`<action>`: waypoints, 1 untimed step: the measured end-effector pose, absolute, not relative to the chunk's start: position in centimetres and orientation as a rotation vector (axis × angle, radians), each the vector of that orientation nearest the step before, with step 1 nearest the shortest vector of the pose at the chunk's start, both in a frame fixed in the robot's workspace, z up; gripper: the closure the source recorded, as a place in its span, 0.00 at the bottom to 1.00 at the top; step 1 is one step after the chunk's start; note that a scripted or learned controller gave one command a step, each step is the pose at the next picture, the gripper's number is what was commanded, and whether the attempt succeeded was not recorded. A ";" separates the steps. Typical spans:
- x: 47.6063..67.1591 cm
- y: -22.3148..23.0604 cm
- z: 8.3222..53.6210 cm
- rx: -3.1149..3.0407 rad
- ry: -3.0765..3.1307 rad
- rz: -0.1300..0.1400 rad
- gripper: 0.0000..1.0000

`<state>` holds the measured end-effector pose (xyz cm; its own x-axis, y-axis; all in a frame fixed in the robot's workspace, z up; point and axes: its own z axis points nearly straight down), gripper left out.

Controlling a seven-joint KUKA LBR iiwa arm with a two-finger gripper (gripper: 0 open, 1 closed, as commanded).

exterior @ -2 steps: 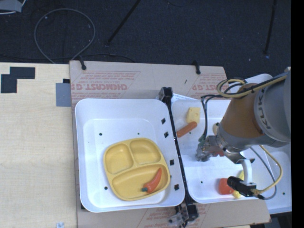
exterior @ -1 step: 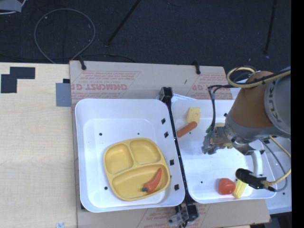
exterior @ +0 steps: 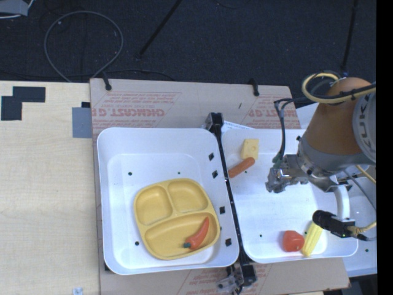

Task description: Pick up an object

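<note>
In the right bin [exterior: 261,217] lie a yellow cheese wedge [exterior: 249,147] and an orange sausage-shaped piece [exterior: 241,167] near the back left. A red round piece [exterior: 293,240] and a yellow corn cob [exterior: 312,239] sit at the front. My gripper [exterior: 277,179] hangs over the middle of this bin, to the right of the orange piece and apart from it. I see nothing held in it.
The left bin [exterior: 123,149] holds a yellow divided plate [exterior: 161,209] with a red chili pepper [exterior: 198,234] in its front compartment. A black divider [exterior: 224,189] runs between the bins. The grey and orange arm [exterior: 334,134] covers the right bin's far right.
</note>
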<state>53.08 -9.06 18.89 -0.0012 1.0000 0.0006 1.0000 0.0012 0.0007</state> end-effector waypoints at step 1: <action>53.1 -9.2 22.6 2.220 2.222 0.001 1.00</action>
<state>53.14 -9.15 22.56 -0.0011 1.0000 0.0001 1.0000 0.0011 0.0011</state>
